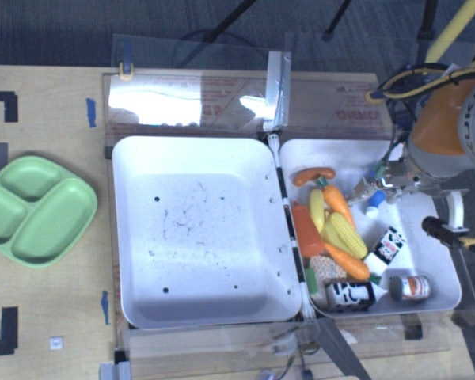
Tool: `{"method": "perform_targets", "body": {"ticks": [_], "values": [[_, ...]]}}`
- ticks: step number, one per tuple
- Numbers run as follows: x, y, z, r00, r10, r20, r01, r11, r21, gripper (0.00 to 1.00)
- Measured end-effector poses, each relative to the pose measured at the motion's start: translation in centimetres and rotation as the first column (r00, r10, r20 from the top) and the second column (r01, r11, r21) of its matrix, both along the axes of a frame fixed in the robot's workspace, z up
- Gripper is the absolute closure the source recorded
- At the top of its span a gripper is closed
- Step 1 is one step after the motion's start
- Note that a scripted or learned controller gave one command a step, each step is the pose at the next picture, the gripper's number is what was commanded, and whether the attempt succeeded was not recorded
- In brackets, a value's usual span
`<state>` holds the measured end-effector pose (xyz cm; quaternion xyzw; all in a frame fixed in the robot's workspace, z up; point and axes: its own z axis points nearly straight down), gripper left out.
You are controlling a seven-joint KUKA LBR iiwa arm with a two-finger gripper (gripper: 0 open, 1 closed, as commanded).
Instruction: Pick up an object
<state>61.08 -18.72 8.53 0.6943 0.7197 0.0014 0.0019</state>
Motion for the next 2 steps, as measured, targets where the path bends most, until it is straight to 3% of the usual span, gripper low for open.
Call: {"method": "perform_targets", "body": {"ticks": [1,2], "values": [[0.1,-0.2,1.0,1.000,-0.003,0.004,0.003,1.000,-0.001,1.00],[0.1,5.1,11.0,0.998,0.064,-0.005,-0.064,0.998,0.001,1.00]]}}
